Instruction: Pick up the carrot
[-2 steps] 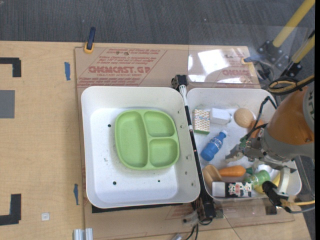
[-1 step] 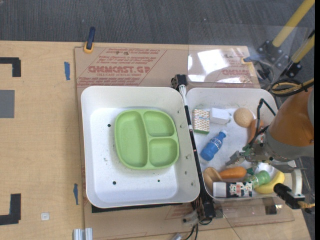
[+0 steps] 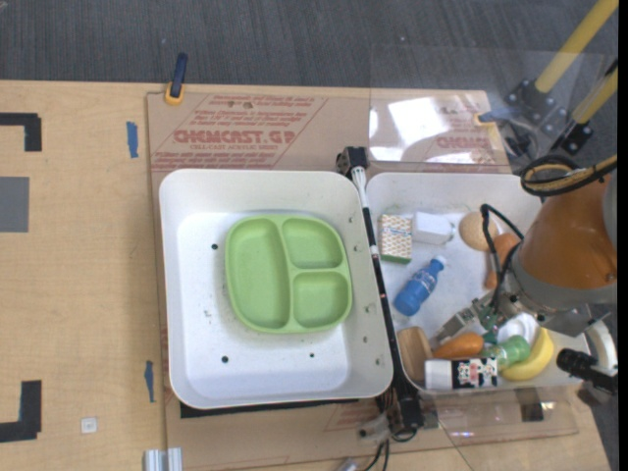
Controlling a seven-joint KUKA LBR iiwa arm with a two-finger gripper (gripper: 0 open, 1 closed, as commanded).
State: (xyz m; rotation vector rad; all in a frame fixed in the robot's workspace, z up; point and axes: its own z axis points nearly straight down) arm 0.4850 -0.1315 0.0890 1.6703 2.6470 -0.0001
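Observation:
The carrot [image 3: 460,344], a short orange piece, lies near the front of the right bin [image 3: 446,196]. It sits between a brown block [image 3: 412,342] and a green-and-white item [image 3: 511,344]. My gripper [image 3: 479,317] hangs low just above and behind the carrot, at its upper right end. The grey arm with its orange band [image 3: 571,238] reaches in from the right and hides part of the bin behind it. I cannot see whether the carrot is held.
The right bin also holds a blue bottle [image 3: 419,286], a patterned box [image 3: 395,236], a white block [image 3: 432,228], a tan egg [image 3: 473,230], a banana [image 3: 536,357] and a white bottle with a black label [image 3: 467,372]. The left bin [image 3: 191,263] holds a green divided plate [image 3: 288,273].

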